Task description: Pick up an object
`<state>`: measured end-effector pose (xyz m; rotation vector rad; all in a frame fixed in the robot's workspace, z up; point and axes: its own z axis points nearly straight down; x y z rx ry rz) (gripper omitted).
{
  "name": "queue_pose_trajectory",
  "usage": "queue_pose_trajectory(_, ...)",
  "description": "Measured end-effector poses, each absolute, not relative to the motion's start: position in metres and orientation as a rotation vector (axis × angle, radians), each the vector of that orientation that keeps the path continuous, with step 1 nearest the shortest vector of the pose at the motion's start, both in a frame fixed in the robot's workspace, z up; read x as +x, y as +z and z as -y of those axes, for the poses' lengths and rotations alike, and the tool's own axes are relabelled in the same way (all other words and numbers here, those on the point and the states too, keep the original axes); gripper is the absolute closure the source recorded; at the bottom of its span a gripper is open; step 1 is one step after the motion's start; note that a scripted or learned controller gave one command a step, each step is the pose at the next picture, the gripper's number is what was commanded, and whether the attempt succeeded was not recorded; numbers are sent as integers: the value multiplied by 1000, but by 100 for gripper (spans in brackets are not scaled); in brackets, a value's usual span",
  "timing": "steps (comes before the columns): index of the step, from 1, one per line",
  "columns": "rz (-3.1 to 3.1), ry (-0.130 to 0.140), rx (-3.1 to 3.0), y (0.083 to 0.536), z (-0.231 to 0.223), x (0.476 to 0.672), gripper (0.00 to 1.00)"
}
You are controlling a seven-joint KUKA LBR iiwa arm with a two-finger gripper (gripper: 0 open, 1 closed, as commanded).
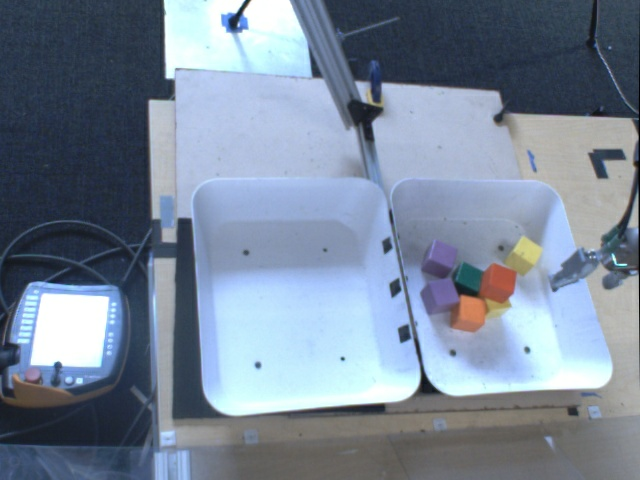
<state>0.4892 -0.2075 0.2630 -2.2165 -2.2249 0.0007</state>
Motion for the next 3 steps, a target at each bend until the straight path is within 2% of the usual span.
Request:
queue_pose_trajectory(1,2227,-2,-2218,265,207,490,0)
queue_pose_trajectory(3,2223,1,-2216,168,195,491,0)
